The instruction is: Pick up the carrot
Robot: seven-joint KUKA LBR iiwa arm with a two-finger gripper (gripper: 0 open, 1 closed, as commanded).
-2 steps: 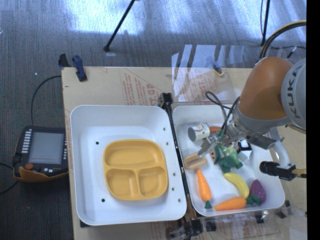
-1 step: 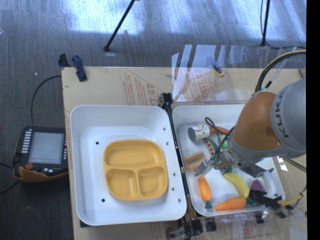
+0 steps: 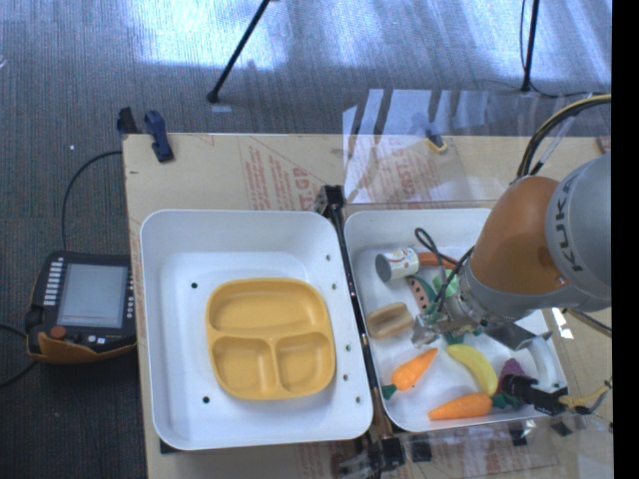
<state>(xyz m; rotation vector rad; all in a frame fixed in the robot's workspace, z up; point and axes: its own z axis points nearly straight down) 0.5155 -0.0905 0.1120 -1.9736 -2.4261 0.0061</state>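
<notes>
Closest to the lens stands the arm (image 3: 529,238), its orange band raised over the right bin (image 3: 419,230). Far left, off the bench, lies a pendant (image 3: 88,302). Next comes the left bin (image 3: 165,267), holding a yellow tray (image 3: 270,337) with three compartments. In the right bin, a bread piece (image 3: 389,319) lies near the left wall, with a can (image 3: 397,263) on its side just behind it. One carrot (image 3: 413,368) lies toward the near edge, tip pointing up and right. The gripper (image 3: 436,324) hangs just above that tip, low among the toys; whether it is spread or pressed together cannot be told, and nothing is seen pinched in it. A second carrot (image 3: 460,406) lies by the near wall, and a banana (image 3: 475,366) sits between the two.

The step in hand looks like the reach: the tool is near the first carrot but no grasp shows. The next move likely calls for shifting slightly toward the near-left, centring over the carrot's body, aligning across its slant, and descending without nudging the banana
</notes>
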